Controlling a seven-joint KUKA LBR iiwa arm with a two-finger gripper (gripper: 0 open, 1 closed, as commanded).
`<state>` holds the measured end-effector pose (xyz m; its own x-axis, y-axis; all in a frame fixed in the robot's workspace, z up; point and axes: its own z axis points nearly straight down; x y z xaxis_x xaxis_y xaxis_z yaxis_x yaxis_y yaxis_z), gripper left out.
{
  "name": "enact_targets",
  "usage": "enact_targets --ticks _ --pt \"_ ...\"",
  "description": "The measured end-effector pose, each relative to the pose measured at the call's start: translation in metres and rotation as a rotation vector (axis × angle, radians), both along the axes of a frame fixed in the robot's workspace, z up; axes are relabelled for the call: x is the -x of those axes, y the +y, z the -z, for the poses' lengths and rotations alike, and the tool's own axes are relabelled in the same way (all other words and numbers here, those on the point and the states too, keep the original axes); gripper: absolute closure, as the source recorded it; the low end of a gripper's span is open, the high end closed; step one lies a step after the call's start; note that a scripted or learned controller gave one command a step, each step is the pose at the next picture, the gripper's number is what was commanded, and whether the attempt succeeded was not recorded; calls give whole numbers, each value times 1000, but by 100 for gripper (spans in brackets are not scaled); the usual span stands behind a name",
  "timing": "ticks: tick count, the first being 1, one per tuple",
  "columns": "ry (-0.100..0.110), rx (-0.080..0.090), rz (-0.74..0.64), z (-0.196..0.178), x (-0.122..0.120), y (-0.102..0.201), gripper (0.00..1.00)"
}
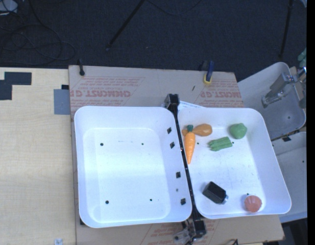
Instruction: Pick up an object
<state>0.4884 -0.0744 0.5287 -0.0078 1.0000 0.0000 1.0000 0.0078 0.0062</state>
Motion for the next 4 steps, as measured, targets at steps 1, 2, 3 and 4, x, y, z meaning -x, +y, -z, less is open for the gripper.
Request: enact_targets --ticks 1,2,3,4 --pt "11 1 3 -4 -1 -2 100" --pt "9 -1 -1 -9 9 75 100" --pt "9 0 -2 -8 -15 165 100" --pt "11 1 3 -8 8 238 100"
